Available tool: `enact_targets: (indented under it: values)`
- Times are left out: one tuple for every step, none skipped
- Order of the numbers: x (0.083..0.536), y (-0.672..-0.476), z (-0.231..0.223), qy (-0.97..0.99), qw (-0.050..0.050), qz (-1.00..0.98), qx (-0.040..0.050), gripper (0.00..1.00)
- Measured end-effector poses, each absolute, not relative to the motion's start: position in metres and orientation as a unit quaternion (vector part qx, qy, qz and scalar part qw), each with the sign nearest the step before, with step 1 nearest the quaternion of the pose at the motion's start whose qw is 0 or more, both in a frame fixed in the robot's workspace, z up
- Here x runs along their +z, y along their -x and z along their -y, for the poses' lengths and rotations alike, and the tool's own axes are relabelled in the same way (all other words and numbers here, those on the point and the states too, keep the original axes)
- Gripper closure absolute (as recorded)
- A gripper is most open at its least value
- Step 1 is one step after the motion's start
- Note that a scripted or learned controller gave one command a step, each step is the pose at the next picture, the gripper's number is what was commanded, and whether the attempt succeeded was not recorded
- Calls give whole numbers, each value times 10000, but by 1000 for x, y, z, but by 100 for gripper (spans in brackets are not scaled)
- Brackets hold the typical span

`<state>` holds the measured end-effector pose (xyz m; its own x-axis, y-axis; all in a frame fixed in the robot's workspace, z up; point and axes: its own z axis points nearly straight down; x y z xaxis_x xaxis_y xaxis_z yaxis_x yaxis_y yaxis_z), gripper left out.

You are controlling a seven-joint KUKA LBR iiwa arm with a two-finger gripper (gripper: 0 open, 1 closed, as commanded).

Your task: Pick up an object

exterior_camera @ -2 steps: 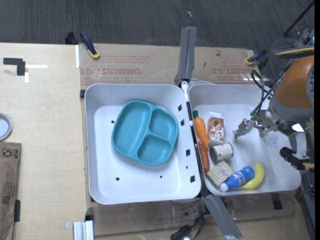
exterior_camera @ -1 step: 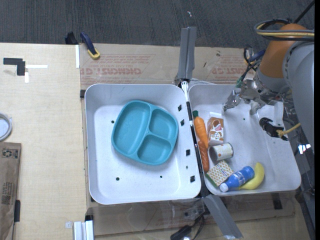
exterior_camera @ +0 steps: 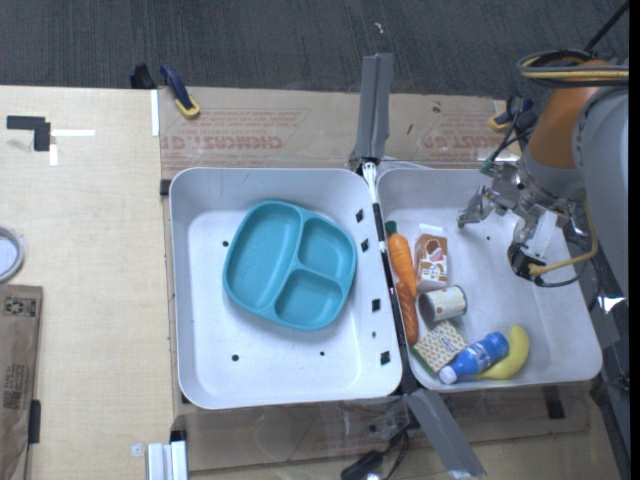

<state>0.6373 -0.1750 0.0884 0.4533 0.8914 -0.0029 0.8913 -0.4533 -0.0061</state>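
One fixed camera above the bench, looking down at a slant on both bins.

From where I stand, the lens sits high, far enough back to take in the whole left bin [exterior_camera: 190, 298] and right bin [exterior_camera: 560, 353] side by side, with the dark floor along the 12 o'clock edge and the pale bench top [exterior_camera: 80, 218] running out toward 9 o'clock. The near rims of the bins lie toward 6 o'clock. The arm [exterior_camera: 590, 128] comes into frame from about 2 o'clock, cropped by the right edge. There is a single view.
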Motion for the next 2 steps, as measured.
enact_targets:
  values:
    - [91, -572, 110, 8190, -56, 5737, 50, 0]
    - [89, -658, 157, 8385, 9, 5450, 22, 0]
